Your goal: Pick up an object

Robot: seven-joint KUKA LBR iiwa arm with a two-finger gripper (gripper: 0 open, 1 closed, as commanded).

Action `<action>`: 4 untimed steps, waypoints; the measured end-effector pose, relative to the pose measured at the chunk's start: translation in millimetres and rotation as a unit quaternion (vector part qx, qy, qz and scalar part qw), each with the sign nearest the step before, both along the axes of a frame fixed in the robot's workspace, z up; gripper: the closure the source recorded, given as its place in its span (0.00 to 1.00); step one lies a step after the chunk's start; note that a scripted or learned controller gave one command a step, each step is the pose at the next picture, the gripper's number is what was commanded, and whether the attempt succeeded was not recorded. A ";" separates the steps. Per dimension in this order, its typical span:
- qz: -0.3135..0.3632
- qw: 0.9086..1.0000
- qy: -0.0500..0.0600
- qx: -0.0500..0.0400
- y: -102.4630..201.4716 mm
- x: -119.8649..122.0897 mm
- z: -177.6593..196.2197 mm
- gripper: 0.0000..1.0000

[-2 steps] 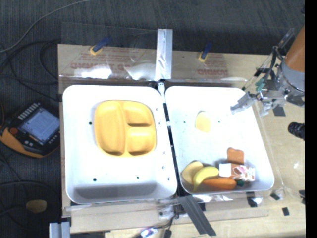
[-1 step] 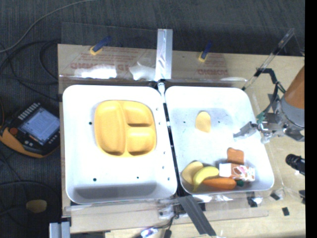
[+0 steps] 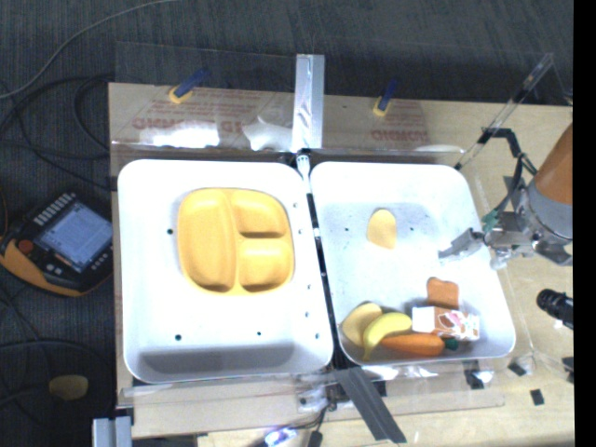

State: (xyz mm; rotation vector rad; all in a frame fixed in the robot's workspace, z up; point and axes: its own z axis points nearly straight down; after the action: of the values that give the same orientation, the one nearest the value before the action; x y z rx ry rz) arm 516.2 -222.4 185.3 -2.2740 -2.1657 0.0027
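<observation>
The fingers [image 3: 458,244] are standing apart with nothing between them, so the gripper [image 3: 477,250] is carrying no load and is hanging over the right rim of the right bin [image 3: 410,180].

Going from the left, the left bin [image 3: 149,250] is holding a yellow divided tray [image 3: 235,240], lying flat near its middle. Past the divider, a small pale yellow piece [image 3: 382,228] is lying alone in the upper middle of the right bin, well apart from everything else. Along that bin's near wall a cluster is crowding together: a yellow-green banana-like fruit [image 3: 372,326], an orange carrot [image 3: 412,345] touching it, a small white and red carton [image 3: 449,323] just beside the carrot, and a brown-orange block [image 3: 443,291] just above the carton.

By my reading, the task is sitting at the approach step, with no object chosen or grasped yet. The next move is calling for the open jaws to be brought over one item and lowered. The lone pale piece looks the cleanest target, since the clustered items are risking a crowded grasp.
</observation>
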 end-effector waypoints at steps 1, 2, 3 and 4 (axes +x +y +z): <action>0.107 0.994 -0.005 -0.001 29.5 -18.8 -91.8 0.00; 0.107 0.994 -0.006 -0.002 29.1 -17.1 -82.3 1.00; 0.107 0.994 -0.006 -0.002 29.2 -17.2 -82.4 0.00; 0.107 0.994 -0.006 0.000 30.9 -16.5 -74.2 1.00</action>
State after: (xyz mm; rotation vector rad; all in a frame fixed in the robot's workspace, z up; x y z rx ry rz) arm 499.7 -191.5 111.2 -2.0341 -2.4042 -0.0105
